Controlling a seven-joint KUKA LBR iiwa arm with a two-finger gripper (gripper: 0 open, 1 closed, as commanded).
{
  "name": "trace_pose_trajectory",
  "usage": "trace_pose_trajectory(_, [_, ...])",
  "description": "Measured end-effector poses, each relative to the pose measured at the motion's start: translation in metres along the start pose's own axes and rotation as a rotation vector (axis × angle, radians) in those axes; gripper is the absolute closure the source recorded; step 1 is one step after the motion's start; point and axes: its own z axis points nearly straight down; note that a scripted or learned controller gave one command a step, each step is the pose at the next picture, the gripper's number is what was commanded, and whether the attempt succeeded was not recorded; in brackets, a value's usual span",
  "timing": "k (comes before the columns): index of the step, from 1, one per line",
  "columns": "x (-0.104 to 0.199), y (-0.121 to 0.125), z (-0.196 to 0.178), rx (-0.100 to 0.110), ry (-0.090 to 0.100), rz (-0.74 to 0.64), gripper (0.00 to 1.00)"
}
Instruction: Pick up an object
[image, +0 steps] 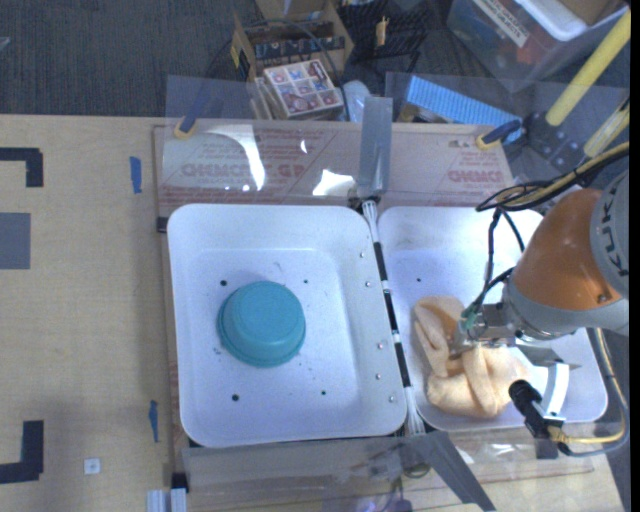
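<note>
On my feed the arm (585, 270) is a rounded grey body with a broad, glossy orange band above the wrist, and part of a dark letter printed on the grey shell beyond it. Just behind the jaws I see a pale grey collar and a small metallic block with dark fittings. Thin black cables loop up over the orange band. Beside the wrist hangs a white bracket with a black cylindrical piece.

Glossy white plastic bins (190, 250), matt teal plastic bowl (262, 322), soft tan cloth (460, 365)
</note>
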Motion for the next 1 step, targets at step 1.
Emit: trace_pose_trajectory(1, [0.0026,0.0281,-0.1335,0.015,-0.002,0.158,1.0])
